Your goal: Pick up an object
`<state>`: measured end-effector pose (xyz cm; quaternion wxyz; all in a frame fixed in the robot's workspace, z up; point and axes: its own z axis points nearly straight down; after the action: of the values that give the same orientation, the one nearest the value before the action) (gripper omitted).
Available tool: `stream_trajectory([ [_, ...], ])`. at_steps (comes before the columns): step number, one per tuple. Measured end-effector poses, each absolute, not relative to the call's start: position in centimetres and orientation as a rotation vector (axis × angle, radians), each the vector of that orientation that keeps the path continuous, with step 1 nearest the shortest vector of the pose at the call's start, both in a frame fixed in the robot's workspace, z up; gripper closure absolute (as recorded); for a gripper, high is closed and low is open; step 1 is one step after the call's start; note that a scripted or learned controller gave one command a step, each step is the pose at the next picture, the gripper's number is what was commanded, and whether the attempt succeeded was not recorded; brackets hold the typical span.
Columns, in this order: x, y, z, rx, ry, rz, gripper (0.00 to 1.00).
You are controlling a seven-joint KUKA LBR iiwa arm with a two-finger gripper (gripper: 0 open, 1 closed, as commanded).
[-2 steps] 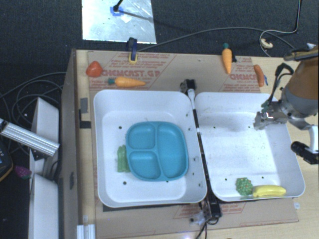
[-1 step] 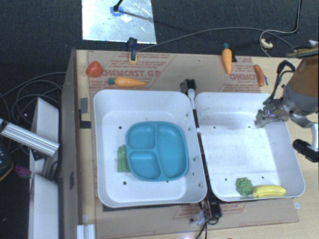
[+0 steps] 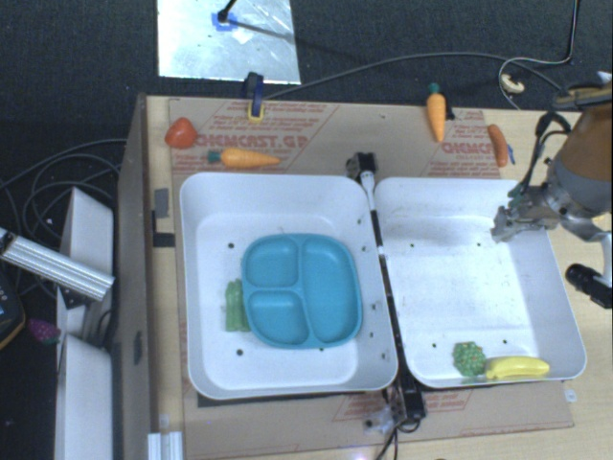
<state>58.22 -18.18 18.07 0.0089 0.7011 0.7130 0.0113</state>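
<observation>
A green broccoli piece [image 3: 468, 357] and a yellow banana [image 3: 518, 367] lie side by side at the near edge of the right bin [image 3: 450, 286]. In the left bin [image 3: 206, 257] a blue sectioned plate [image 3: 300, 289] rests with a green vegetable piece [image 3: 234, 306] against its left side. My gripper [image 3: 510, 220] hangs over the right bin's far right part, well away from the broccoli and banana. Nothing shows in its grasp.
On the cardboard behind the bins lie a tomato [image 3: 180, 133], a carrot [image 3: 244, 158], another carrot [image 3: 437, 115] and an orange piece [image 3: 498, 144]. A black divider clamp [image 3: 365, 169] sits between the bins. Cables run on the floor at left.
</observation>
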Motion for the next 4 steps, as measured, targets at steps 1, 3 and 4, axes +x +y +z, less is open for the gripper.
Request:
stream_trajectory([
  [1,58.3,-18.1,19.1,2.185,2.230,0.041,1.00],
  [3,58.6,-18.0,21.3,2.173,2.236,0.051,1.00],
  [4,58.7,-17.9,22.3,2.168,2.239,0.057,1.00],
])
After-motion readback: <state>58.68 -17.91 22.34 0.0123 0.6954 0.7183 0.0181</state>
